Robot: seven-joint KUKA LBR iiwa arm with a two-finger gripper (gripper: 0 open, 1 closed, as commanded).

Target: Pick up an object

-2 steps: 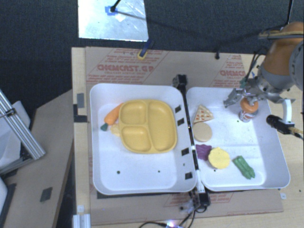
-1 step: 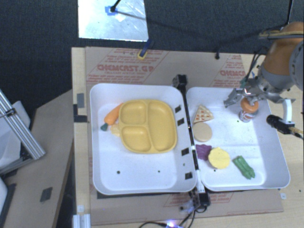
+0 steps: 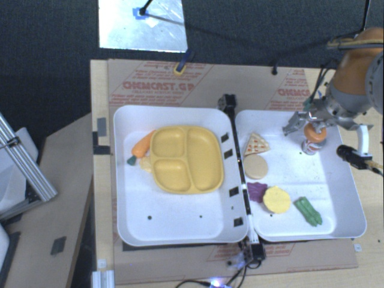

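Grey and orange, the arm (image 3: 354, 71) leans in from three o'clock and bends down over the far part of the right bin (image 3: 348, 221). Its gripper (image 3: 313, 138) points down at a small orange-and-silver object (image 3: 312, 140) standing on the bin floor, and I cannot tell whether that object is gripped or merely beneath the tool. From there, at nine o'clock lies a pizza slice (image 3: 256, 143), and just below the slice a tan round cookie (image 3: 257, 167). Toward seven o'clock sit a purple piece (image 3: 257, 191) and a yellow disc (image 3: 277, 200), touching. A green vegetable (image 3: 308, 210) lies at six o'clock. Well off at nine o'clock, the left bin (image 3: 132, 221) holds a yellow divided plate (image 3: 185, 159) with a carrot (image 3: 141, 144) against its left edge
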